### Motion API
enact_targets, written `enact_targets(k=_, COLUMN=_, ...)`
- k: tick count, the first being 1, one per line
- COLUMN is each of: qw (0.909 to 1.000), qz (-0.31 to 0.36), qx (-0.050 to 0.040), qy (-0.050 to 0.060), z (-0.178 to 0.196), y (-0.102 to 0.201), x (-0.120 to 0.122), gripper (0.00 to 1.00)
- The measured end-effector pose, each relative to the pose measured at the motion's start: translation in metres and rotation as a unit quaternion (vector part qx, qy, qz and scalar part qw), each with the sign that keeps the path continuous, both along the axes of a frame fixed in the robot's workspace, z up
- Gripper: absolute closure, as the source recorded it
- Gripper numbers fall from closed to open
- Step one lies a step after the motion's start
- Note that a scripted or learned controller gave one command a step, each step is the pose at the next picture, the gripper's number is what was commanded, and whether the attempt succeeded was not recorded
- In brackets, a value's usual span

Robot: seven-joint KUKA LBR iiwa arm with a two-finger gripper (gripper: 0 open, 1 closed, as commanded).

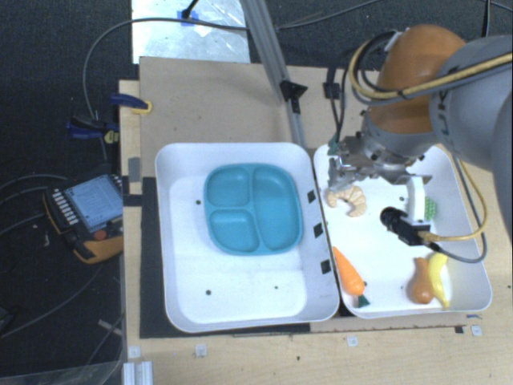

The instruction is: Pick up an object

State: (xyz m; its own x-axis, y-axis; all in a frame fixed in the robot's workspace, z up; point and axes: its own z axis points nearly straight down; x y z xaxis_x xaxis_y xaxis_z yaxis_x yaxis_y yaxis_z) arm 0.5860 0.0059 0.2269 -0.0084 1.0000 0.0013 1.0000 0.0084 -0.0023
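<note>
Jaws on the gripper (343, 175) are hard to read from above; whether they are parted or closed I cannot tell. It hangs just over the croissant (351, 200) at the right bin's (469, 295) left side. Judging by this, the approach step is in hand; next calls for lowering and closing. A carrot (348, 272) lies nearer the camera.
</note>
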Motion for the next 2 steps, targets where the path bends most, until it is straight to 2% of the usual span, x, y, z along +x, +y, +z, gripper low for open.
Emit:
enact_targets(k=1, qw=1.0, qz=0.0, qx=0.0001, qy=0.0, z=-0.002, y=0.033, x=-0.029, gripper=1.0)
enact_targets(k=2, qw=1.0, qz=0.001, qx=0.0008, qy=-0.001, z=0.008, y=0.082, x=-0.056, gripper=1.0)
